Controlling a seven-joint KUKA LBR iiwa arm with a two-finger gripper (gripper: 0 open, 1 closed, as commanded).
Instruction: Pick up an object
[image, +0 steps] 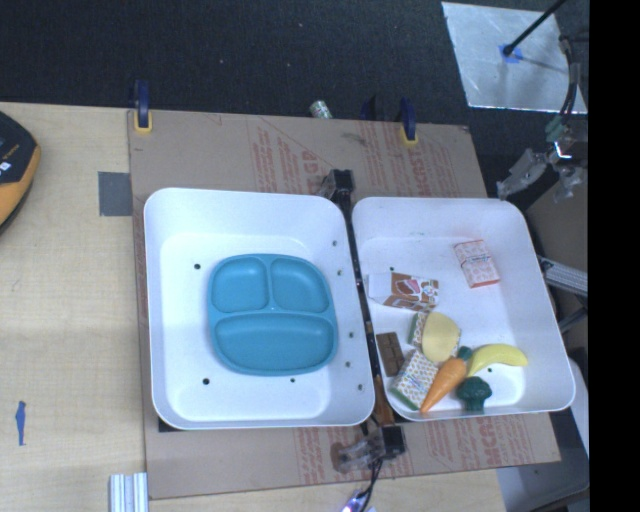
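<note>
Orange carrot (443, 383) lying crowded against banana (497, 356) and broccoli (474, 392) in right bin's (520, 250) near corner, risking a slipped or double grab; gripper (540, 172) hovering beyond the far rim, parted or closed being impossible to tell.

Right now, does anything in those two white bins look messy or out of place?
Nothing looks spilled or broken. The right bin is lopsided, though: the carrot, banana, green toy and packets crowd its near corner, some overlapping, while a pink packet lies apart. The left bin holds a blue divided plate.
</note>
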